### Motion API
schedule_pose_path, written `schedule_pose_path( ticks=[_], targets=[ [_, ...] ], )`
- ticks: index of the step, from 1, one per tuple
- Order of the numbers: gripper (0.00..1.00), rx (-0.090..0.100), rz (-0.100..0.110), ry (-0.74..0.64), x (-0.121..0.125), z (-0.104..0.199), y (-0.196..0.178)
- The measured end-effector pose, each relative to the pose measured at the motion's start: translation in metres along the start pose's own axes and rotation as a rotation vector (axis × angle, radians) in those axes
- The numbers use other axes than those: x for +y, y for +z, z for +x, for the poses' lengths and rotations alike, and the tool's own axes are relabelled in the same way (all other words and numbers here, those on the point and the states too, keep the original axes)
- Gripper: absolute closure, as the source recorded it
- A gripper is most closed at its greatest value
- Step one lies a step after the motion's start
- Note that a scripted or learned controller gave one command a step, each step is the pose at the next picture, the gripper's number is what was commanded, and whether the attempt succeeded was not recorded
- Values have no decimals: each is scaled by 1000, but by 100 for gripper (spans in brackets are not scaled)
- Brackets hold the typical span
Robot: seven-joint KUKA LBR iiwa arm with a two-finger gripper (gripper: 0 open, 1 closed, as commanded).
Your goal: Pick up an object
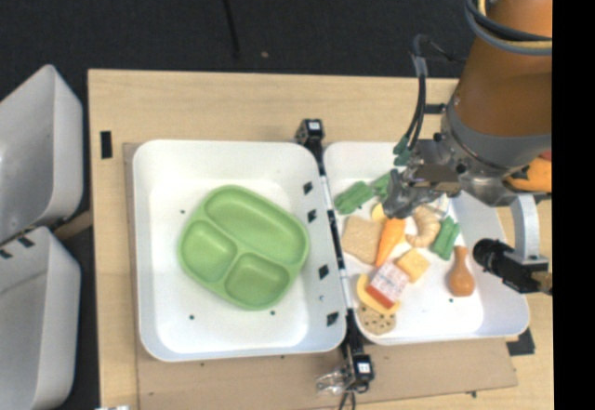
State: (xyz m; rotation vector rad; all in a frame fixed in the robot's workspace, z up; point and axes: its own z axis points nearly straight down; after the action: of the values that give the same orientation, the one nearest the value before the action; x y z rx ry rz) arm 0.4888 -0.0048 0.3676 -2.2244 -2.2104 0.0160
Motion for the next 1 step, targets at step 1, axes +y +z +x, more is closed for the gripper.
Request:
schedule_pose_path(
  ticks=[1],
  targets=[
    [100,2,0,-7,1,34,114]
  ],
)
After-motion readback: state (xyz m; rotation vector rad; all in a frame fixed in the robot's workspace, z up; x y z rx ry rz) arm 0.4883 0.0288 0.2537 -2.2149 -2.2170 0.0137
